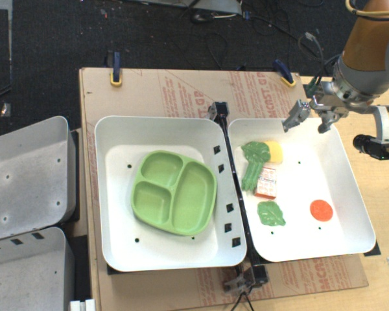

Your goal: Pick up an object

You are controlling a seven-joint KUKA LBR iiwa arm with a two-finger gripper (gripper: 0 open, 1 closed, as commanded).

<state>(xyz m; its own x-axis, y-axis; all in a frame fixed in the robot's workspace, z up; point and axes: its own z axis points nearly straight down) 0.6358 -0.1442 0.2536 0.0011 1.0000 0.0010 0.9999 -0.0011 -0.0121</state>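
Gripper point(309, 117) above far edge of right bin point(353, 193), fingers spread apart, nothing between them. In right bin: green broccoli piece point(253, 162) touching yellow block point(273, 152) and red-white packet point(268, 181); green leaf piece point(270, 213) just below; orange disc point(321, 210) apart. Green divided plate point(174, 192) in left bin point(117, 238).

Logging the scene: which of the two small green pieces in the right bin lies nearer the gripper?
The long green broccoli-shaped piece, beside the yellow block at the right white bin's far end, is nearer the gripper. The flat green leaf-shaped piece lies nearer the camera.
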